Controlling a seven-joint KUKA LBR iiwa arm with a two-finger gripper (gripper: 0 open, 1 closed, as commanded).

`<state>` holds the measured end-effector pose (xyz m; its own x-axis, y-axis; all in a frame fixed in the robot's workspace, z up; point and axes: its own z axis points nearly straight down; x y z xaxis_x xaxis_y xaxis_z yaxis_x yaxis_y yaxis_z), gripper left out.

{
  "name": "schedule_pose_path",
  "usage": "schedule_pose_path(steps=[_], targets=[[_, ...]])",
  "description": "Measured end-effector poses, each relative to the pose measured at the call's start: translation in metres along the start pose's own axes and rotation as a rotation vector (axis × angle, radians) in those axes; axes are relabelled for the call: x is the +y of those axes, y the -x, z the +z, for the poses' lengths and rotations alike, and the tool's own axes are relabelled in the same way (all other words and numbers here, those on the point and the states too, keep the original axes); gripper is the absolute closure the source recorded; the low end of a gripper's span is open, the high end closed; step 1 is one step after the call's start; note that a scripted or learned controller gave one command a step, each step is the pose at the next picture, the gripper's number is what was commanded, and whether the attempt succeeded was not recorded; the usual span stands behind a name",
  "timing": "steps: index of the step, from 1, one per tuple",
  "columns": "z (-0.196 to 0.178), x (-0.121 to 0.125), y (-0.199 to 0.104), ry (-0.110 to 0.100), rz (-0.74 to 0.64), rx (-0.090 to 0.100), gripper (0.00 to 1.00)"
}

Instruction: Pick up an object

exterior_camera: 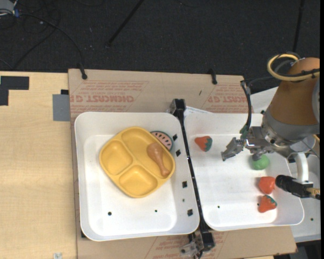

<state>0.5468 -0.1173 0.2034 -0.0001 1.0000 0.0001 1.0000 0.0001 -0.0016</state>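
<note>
High slanted view over both bins

I see the watermelon slice mostly tucked under the yellow plate. The arm covers part of the green ball, and its fingers are too blurred to read.

Arm reaches in from right, wrist bent low; gripper points left, nothing between fingers.

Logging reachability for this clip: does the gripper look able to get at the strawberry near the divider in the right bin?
Probably yes. The strawberry lies alone on the right bin's floor, just left of the gripper, with nothing between them.
</note>
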Motion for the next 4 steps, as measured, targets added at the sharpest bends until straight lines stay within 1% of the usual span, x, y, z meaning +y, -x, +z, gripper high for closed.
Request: schedule_pose_path(steps=[1,2,3,4], targets=[[0.044,-0.001,0.000,-0.007,0.001,0.002,0.00],[0.105,0.003,-0.006,-0.007,0.001,0.002,0.00],[0.117,0.002,-0.007,-0.003,0.002,0.001,0.00],[0.105,0.002,-0.006,-0.003,0.005,0.001,1.00]])
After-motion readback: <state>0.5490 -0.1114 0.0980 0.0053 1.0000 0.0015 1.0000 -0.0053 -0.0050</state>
